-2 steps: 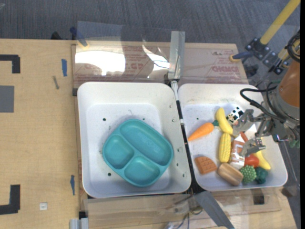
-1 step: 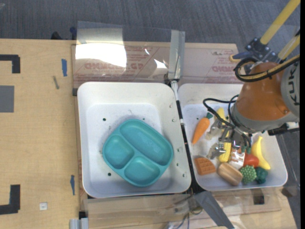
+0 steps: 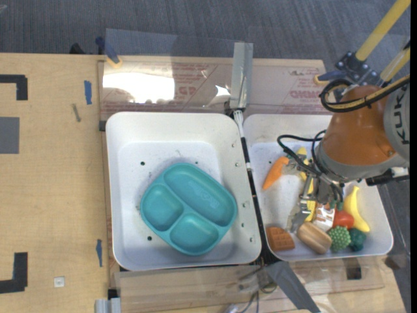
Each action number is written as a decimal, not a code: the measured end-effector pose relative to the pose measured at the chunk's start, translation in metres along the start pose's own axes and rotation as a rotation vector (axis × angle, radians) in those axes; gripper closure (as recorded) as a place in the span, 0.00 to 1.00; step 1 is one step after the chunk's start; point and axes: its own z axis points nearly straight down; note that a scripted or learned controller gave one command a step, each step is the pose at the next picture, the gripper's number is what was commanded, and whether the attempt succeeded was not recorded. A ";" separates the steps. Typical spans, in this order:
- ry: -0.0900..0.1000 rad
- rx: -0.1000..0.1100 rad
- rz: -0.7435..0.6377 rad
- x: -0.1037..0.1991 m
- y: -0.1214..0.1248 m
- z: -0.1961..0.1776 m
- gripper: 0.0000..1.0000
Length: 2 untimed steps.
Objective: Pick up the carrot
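While the carrot [image 3: 275,173] lies free in the right bin [image 3: 384,243], near its left wall, the tool [image 3: 303,212] hovers just beside it above other toys, its grip impossible to judge.

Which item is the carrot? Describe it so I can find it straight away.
Look in the right bin, in the open area near its left wall. The carrot lies there tilted, apart from the food heaped along the near edge. It is the only slim, tapered orange piece; the waffle below it is square and brown.
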 end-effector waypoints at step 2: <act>0.026 0.020 0.095 -0.090 -0.002 0.020 0.00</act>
